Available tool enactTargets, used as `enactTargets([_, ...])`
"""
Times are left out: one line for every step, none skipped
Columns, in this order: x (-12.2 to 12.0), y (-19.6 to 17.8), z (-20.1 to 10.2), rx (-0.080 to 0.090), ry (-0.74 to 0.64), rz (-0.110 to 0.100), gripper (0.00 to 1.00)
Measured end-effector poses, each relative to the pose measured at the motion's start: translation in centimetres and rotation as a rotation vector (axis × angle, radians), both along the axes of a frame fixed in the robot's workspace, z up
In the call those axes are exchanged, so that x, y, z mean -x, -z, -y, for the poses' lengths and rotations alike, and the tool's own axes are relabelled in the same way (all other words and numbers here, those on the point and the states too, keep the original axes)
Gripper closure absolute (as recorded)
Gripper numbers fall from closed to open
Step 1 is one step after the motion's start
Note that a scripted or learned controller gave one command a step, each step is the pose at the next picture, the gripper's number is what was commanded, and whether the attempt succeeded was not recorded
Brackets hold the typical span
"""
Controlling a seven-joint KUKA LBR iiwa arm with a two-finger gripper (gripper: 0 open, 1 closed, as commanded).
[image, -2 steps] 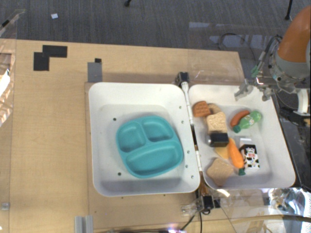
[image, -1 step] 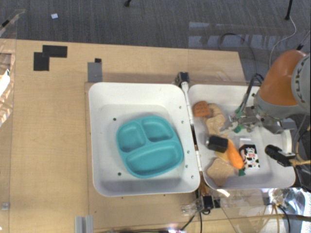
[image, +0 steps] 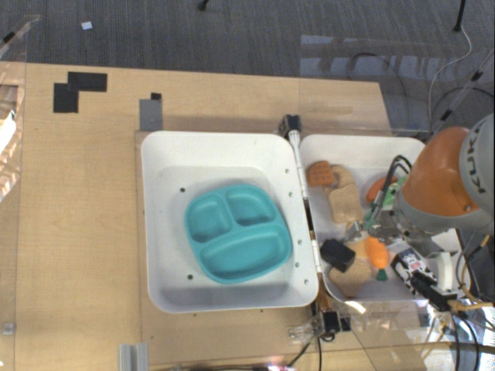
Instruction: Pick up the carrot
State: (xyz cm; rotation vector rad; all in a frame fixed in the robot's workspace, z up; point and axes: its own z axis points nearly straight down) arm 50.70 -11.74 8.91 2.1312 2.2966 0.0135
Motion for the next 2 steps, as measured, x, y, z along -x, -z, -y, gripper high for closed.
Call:
enactTargets([-0.4, -1.2, -0.2, -0.001, -0.005, 0.010, 1.00])
enactTargets([-5.1, -11.8, -4.6, -0.003, 0.158, 0.002, 1.00])
